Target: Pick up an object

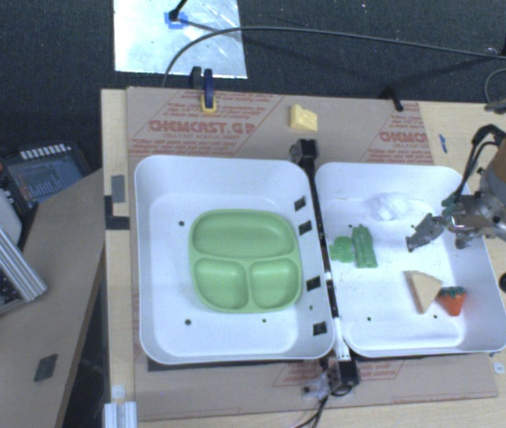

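Observation:
The right bin [476,328] holds a green toy vegetable [360,246] near its left wall. A tan wedge [422,289] lies toward the front, with a small red-orange strawberry-like piece [452,300] beside it. A clear crumpled item [386,206] rests near the back. My gripper [424,232] hangs over the right half of this bin, fingers pointing left, above and behind the tan wedge. Nothing shows between its fingers.
The left bin [159,239] contains a green divided tray [242,259]. A yellow block [303,118] lies on the cardboard behind the bins. A black divider with clips [317,239] runs between the bins. Cables cross the floor behind the bench.

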Controlling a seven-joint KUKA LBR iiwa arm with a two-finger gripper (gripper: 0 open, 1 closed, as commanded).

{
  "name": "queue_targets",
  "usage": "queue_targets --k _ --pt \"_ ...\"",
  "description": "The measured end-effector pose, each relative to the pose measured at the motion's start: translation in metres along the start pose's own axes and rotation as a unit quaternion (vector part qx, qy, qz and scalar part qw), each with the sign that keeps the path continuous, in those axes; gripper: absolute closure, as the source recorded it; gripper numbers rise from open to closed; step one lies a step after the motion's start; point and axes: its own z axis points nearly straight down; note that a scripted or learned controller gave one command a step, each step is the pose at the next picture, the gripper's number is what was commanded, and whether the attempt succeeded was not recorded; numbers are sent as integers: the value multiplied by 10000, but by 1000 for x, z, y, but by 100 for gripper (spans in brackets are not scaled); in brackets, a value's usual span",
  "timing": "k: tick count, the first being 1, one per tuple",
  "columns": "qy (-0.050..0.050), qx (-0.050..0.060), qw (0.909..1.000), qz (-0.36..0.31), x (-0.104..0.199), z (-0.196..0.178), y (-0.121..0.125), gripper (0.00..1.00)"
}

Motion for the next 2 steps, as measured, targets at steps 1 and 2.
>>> queue_targets --k 1,2 --pt "-13 -62 10000 -15 0 -6 3 0" --pt "-9 -39 10000 -5 -9 42 4 0"
